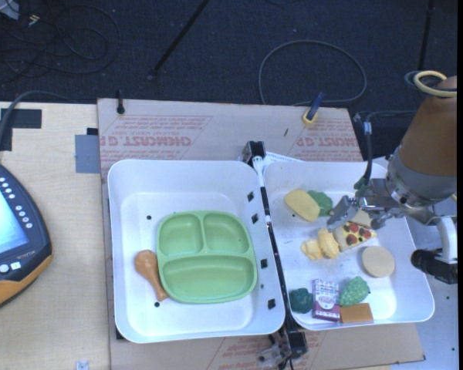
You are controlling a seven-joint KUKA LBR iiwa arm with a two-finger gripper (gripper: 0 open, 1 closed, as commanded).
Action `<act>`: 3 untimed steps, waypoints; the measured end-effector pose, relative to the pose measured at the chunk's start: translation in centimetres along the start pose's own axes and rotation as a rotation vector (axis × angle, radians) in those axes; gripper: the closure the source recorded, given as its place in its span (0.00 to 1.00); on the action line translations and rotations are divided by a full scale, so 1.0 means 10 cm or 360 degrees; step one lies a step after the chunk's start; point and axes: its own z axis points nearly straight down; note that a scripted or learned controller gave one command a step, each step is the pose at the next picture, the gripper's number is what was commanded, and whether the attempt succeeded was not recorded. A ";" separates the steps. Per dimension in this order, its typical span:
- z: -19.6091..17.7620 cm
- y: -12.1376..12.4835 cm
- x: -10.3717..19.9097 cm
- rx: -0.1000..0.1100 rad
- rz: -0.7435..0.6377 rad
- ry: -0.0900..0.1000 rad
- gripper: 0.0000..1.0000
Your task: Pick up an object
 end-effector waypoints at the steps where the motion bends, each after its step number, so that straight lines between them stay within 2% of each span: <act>1: 0.74 0.19 -0.14 0.0005 -0.0001 0.0000 0.00; 2: 1.50 0.25 -0.03 -0.0005 0.0002 0.0002 0.00; 3: 1.46 1.16 0.37 -0.0016 -0.0009 -0.0001 0.00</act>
